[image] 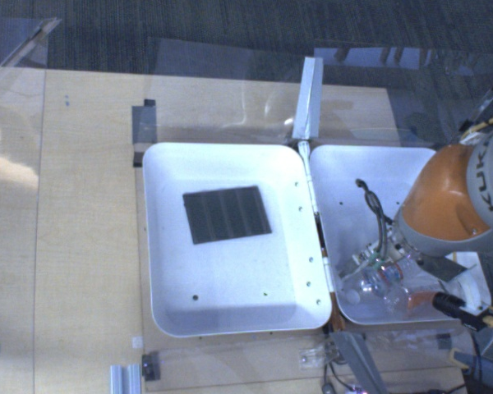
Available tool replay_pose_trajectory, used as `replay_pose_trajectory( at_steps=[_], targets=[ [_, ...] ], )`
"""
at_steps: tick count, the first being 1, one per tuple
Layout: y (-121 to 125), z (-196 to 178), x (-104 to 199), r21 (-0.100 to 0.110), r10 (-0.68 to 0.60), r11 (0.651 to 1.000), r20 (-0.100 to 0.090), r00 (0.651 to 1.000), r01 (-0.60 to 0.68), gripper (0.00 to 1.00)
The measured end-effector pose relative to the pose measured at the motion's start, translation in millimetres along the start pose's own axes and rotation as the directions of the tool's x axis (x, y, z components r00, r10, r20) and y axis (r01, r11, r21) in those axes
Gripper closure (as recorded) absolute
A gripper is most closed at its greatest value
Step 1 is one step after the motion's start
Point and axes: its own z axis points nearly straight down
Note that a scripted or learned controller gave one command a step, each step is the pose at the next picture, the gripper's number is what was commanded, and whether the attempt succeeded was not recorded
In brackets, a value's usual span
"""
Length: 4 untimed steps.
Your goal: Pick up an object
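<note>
Right now you have the arm [452, 199] reaching in from the right, its orange band hanging over the right bin [345, 167] and covering much of that bin's far right side. The gripper [380, 268] sits low in the near half of that bin, right over a small clutter [370, 286] of clear, glassy-looking pieces that lie close to the bin's near wall. You cannot tell whether the gripper is spread or closed, because its tip is lost among wires and the see-through pieces, and you cannot tell whether anything is caught in it. Just to the right of the clutter you can see a small reddish piece [416, 300] on the bin floor, partly under the arm. A thin black cable [368, 199] curls up from the gripper toward the middle of the right bin. In the left bin [230, 290] a dark ribbed pad [227, 214] lies flat, a little left of centre, slightly turned, well apart from the gripper and touching no wall. The two bins stand side by side on the wooden bench [74, 220], their inner rims almost touching. A grey metal bar [309, 97] runs back from the seam between them.
</note>
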Motion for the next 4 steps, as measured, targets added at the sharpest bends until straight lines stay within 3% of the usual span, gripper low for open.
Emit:
replay_pose_trajectory(
  at_steps=[1, 2, 3, 4],
  targets=[
    [2, 0, 5, 0.000, 0.193, 0.981, -0.002, 0.981, -0.193, 0.00],
    [38, 2, -15, 0.006, 0.312, 0.950, -0.004, 0.950, -0.312, 0.00],
    [41, -11, -16, -0.004, 0.304, 0.953, -0.001, 0.953, -0.304, 1.00],
    [41, -11, -15, -0.004, 0.304, 0.953, -0.001, 0.953, -0.304, 0.00]
  ],
)
